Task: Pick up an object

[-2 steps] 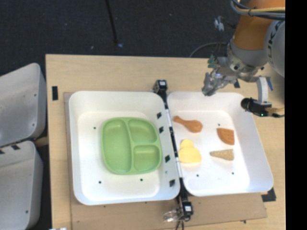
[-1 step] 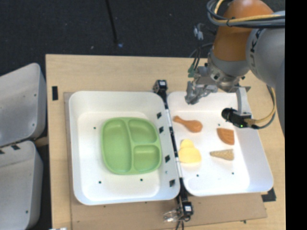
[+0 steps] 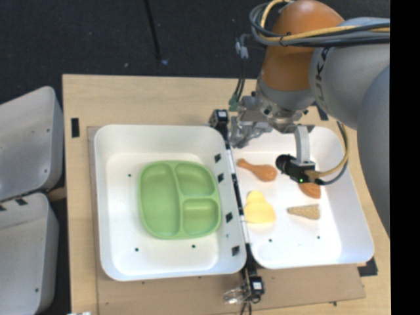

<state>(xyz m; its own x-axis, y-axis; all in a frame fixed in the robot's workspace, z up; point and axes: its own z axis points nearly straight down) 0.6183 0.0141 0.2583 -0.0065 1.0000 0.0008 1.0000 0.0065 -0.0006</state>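
Four small objects lie in the right bin (image 3: 328, 241). A brown drumstick (image 3: 258, 170) lies flat near the bin's left wall, its thin end pointing up-left. Below it sits a yellow duck (image 3: 258, 210), close to the same wall. A tan wedge (image 3: 305, 211) lies flat right of the duck. An orange piece (image 3: 311, 190) rests above the wedge, partly hidden.

bins (image 3: 111, 254) – 2, white, side by side | green divided tray (image 3: 178, 199) – 1, three compartments | yellow piece (image 3: 259, 210) – 1 | brown drumstick-shaped piece (image 3: 257, 169) – 1 | tan wedge (image 3: 305, 211) – 1 | orange piece (image 3: 311, 190) – 1
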